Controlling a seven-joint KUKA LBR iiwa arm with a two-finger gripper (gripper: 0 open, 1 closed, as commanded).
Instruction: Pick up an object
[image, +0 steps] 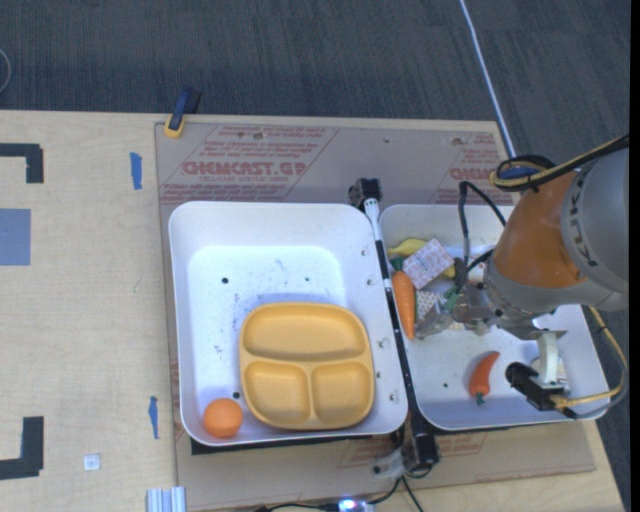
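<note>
Lettering "CHEMCAST GP" (244, 167) on board (300, 160)

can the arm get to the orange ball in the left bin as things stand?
Probably yes. The orange ball lies open from above in the left bin's near corner, but tight between the wall and the yellow tray, leaving little room for fingers. The gripper is over the right bin.

Bare white floor at the back of the left bin (205, 300), yellow three-compartment plastic tray (306, 364) and orange ball (223, 418) crowding its front, long orange carrot (404, 303) lying along the right bin's left wall.
</note>
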